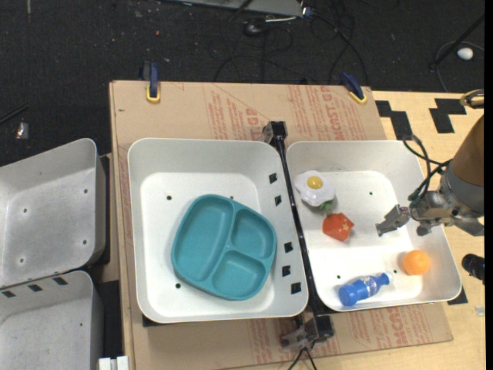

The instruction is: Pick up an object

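Note:
The right bin [370,164] holds several small objects. A white and yellow fried-egg toy [314,185] lies near its back left, with a red tomato-like piece [337,227] just in front of it. An orange ball [416,262] rests near the right wall, and a blue bottle [362,288] lies along the front wall. My gripper [387,223] hangs over the right part of this bin, pointing left. It is to the right of the red piece and above the orange ball, apart from both.
The left bin [154,168] contains a teal divided plate [223,247]. A black divider [291,222] runs between the bins. Cardboard [231,106] lies under both, and grey metal trays [46,206] sit at the far left.

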Robot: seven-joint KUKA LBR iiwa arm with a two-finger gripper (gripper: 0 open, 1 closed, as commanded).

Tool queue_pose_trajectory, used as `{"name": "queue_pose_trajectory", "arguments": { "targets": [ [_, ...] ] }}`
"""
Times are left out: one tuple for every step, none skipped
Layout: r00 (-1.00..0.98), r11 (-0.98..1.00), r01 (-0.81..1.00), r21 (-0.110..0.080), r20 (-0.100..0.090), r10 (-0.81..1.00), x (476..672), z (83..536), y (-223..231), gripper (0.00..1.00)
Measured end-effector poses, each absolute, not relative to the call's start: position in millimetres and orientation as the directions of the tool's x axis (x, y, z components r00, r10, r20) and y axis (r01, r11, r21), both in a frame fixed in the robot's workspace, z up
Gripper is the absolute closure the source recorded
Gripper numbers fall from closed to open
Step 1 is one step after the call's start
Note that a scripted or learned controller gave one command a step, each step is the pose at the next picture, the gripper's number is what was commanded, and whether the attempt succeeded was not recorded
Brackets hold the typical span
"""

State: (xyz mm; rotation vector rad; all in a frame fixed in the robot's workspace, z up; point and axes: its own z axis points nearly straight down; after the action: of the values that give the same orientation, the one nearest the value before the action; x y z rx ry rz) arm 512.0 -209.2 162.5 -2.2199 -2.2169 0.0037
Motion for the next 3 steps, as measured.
{"name": "queue_pose_trajectory", "arguments": {
  "targets": [
    [0.001,-0.001,1.0,-0.004,0.002,1.0,515.4,118.3,-206.2,0.0],
    [0.001,-0.001,1.0,0.0,0.0,1.0,516.4,130.8,-206.7,1.0],
    [-0.003,0.003,1.0,0.007,-0.003,1.0,526.2,190.5,-208.3,1.0]
  ]
}}
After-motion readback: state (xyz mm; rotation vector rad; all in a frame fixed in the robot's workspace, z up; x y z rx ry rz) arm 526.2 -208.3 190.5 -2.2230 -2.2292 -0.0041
